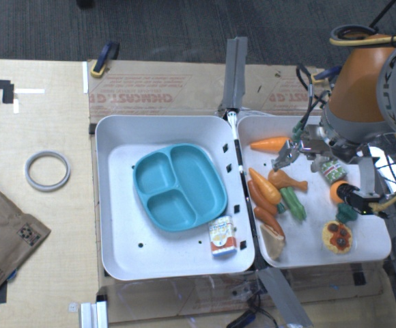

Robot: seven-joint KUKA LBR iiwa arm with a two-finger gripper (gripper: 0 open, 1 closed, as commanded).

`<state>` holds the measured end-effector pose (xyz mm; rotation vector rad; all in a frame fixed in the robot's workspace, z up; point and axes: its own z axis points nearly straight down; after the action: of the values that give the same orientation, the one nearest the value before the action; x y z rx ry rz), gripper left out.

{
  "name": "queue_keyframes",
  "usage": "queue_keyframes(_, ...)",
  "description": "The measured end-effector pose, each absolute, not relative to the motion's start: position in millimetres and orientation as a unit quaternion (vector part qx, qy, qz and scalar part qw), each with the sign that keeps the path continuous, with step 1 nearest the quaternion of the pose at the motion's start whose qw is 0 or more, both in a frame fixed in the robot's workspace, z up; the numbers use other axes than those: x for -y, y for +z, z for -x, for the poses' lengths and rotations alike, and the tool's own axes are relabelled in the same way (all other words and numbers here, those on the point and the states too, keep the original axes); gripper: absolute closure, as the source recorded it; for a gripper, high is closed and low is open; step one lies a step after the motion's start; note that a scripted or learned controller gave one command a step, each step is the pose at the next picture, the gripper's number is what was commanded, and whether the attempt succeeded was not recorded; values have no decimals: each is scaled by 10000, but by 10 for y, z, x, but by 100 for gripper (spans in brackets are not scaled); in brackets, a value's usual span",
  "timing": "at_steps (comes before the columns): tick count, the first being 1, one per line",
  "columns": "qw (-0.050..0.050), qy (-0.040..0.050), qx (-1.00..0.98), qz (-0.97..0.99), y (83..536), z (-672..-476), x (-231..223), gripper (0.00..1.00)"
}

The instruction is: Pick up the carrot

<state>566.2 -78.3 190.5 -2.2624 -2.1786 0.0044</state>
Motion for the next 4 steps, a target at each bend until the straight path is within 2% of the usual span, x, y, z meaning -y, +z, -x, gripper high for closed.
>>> queue_keyframes(1,-2,14,7270,6866,1207,-6582,1038,0)
queue_keyframes(2,-3,5,6662,7457,926,-6588,981,0)
queue_keyframes(4,-3,11,7120,7022,921,-6587,1050,0)
